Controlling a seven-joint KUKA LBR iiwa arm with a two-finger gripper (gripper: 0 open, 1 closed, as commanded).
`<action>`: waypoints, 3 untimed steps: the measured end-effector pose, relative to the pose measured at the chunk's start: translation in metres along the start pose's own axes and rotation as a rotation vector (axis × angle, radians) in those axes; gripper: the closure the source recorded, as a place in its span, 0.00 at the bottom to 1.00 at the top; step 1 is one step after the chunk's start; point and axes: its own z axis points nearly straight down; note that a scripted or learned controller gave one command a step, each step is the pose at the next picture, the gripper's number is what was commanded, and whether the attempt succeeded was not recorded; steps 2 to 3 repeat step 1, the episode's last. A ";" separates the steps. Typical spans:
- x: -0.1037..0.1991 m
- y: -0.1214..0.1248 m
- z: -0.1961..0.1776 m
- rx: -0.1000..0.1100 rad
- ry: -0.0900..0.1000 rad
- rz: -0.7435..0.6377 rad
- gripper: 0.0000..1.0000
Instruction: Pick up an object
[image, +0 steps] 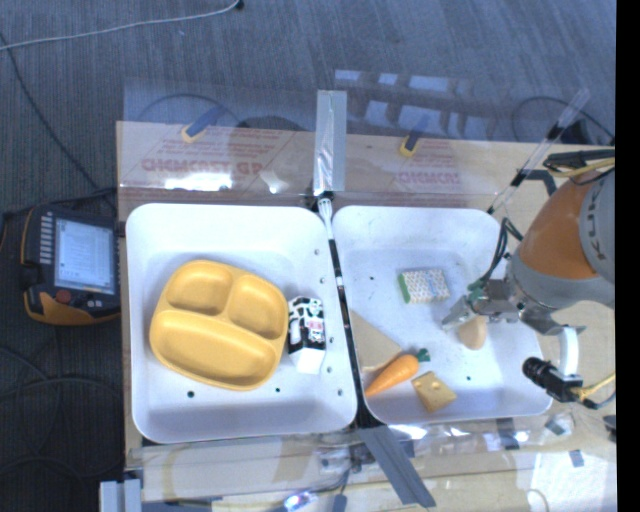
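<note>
Jaws look clamped on a small tan object (473, 331) as the gripper (474, 312) works mid-right — grasp stage, lift next.

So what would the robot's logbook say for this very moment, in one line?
gripper: low in right bin | at: beige lump | nearby: sponge, carrot, cheese wedge | left bin: yellow tray, cow-print carton

A small beige object (473, 332) lies in the right bin (400, 250), directly under the hand (480, 308).
</note>
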 end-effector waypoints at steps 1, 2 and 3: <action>0.001 -0.012 -0.105 0.014 -0.002 0.015 1.00; 0.001 -0.012 -0.105 0.014 -0.002 0.015 1.00; 0.001 -0.012 -0.105 0.014 -0.002 0.015 1.00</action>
